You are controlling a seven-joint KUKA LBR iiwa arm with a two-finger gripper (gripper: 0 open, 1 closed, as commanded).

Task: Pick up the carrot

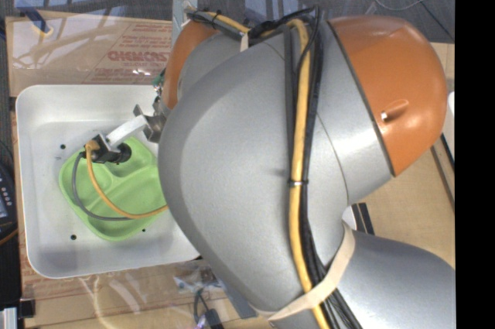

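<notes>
Inspection of the bench from above. The grey arm (247, 165) fills the centre and right of the frame, with an orange section (394, 87) at the upper right. It covers the right part of the white bin (46, 107) that lies at the left of the frame.

The gripper (151, 121) shows in part at the arm's left edge, over the upper middle of that bin. Its state, apart or together, cannot be told.

A green divided dish (131, 182) lies in the lower part of the bin.

Carrot: its position cannot be told from this view.

Brown cardboard (77, 41) under clear film lies beyond the bin, upper left.
</notes>
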